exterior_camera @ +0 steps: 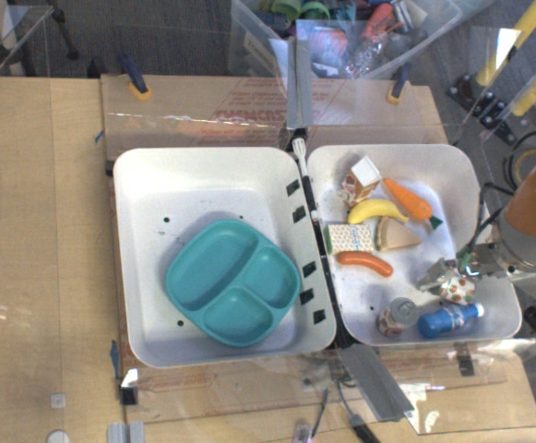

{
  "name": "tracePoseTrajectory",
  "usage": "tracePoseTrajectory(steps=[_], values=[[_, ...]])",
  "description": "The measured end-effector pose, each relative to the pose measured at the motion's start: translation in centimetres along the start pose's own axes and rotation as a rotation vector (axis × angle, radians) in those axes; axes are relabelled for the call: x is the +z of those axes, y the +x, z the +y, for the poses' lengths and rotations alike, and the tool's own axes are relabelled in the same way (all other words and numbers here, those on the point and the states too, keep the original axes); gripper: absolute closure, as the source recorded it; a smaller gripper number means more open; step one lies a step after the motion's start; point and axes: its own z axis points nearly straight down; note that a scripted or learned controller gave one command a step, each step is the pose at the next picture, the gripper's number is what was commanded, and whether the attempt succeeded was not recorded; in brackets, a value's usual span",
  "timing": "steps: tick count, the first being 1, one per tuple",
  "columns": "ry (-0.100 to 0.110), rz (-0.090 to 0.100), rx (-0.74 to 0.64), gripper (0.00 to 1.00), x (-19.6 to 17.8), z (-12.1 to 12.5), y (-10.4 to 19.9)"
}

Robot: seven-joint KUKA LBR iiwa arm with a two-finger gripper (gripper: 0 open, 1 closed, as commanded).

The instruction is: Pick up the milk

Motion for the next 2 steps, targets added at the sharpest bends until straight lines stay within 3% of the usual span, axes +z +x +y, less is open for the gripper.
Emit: tracePoseTrajectory(steps=[1,2], values=[[-0.005,-0.005,0.001,1.00,-1.03,0.16,-0.13],[-0.003,0.001,-0.001,0.00,-1.00,0.21,0.12]])
